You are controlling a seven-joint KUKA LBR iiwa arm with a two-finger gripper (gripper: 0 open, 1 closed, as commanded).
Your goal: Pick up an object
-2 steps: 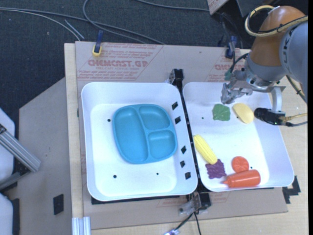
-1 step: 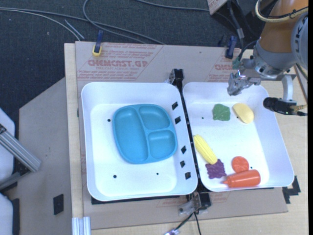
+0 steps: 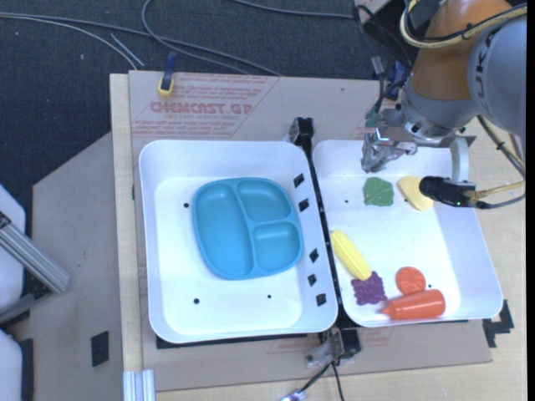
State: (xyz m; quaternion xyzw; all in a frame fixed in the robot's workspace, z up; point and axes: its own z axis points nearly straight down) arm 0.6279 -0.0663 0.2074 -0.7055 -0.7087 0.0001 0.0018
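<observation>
Two shallow white bins side by side on a brown bench, seen from above at a slant. In the left bin (image 3: pixel 159 224), near the middle of the frame: a blue divided plate (image 3: pixel 247 225), lying flat, three compartments visible.

In the right bin (image 3: pixel 468 249), toward the right of the frame: a green leafy toy (image 3: pixel 379 192) near the upper part, a pale yellow piece (image 3: pixel 412 192) just beside it on the right, partly covered by a black part of the arm. Lower down, near the divider between the bins: a yellow corn cob (image 3: pixel 350 254), tilted, and just below it a purple grape bunch (image 3: pixel 369 289), touching or almost touching the corn. At the lower right of this bin: an orange carrot (image 3: pixel 415 306) lying across, and a round orange-red piece (image 3: pixel 410 279) just above it, touching.

Gripper (image 3: pixel 380 159) in the upper right of the frame, hanging over the upper edge of the right bin, directly above the green leafy toy. Nothing seen between the metal fingers; whether open or closed, cannot tell from this angle. Grey arm with orange band (image 3: pixel 456 36) reaching in from the upper right corner.
</observation>
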